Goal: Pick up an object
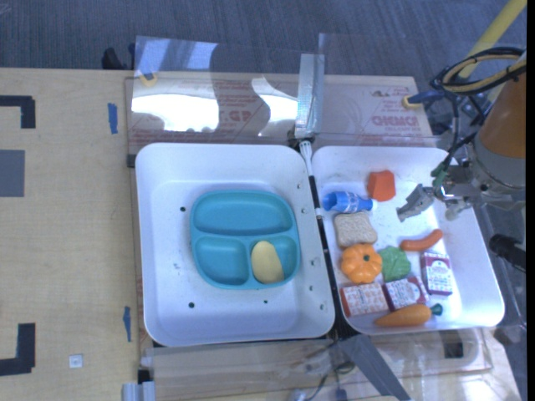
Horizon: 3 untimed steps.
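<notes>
Camera view. Hovering over the upper right part of the shallow white right-hand bin [489, 295]: the grey two-finger gripper [433, 207], jaws standing apart, gripping nothing, bare bin floor showing between them.

Lying just below the gripper, apart from it: a small orange-red toy sausage [422, 241], long axis slanting from lower left up to upper right, its right end pointing toward the bin's right wall.

Crowding the rest of that bin:
- a red-orange block [381, 185] near the top;
- a blue bottle [347, 200] lying on its side, cap end pointing right;
- a speckled bread slice [354, 227], with an orange toy pumpkin [361, 262] below it;
- a green leafy piece [394, 263] touching the pumpkin's right side;
- a red-and-white carton [438, 274] at the right;
- an orange carrot [404, 315] lying nearly level along the bottom edge.

Sitting in the left white bin [159, 224]: a teal divided plate [244, 215], holding a yellow oval piece [267, 262] in its lower right compartment.

Being cut off by the right frame edge: the arm's orange band [510, 128]. Staying too small to read: the carton's print.
</notes>
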Each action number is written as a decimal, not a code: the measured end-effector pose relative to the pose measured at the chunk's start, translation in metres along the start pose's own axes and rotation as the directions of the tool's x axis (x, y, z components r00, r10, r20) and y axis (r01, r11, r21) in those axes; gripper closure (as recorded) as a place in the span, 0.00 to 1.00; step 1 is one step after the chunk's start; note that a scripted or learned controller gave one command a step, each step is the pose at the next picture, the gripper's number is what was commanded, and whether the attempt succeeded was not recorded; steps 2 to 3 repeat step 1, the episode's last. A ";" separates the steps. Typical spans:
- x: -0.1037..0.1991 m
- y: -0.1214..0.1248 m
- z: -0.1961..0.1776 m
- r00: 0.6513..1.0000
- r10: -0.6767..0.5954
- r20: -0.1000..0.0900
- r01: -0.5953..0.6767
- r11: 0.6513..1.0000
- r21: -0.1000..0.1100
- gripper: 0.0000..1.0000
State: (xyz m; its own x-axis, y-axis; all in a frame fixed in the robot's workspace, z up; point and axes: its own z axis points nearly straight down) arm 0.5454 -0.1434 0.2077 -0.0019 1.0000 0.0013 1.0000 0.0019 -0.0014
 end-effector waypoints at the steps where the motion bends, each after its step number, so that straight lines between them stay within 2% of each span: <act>1: -0.063 -0.038 0.108 0.973 -0.230 0.005 0.230 0.973 -0.008 0.00; 3: -0.063 -0.038 0.108 0.973 -0.230 0.005 0.230 0.973 -0.008 0.00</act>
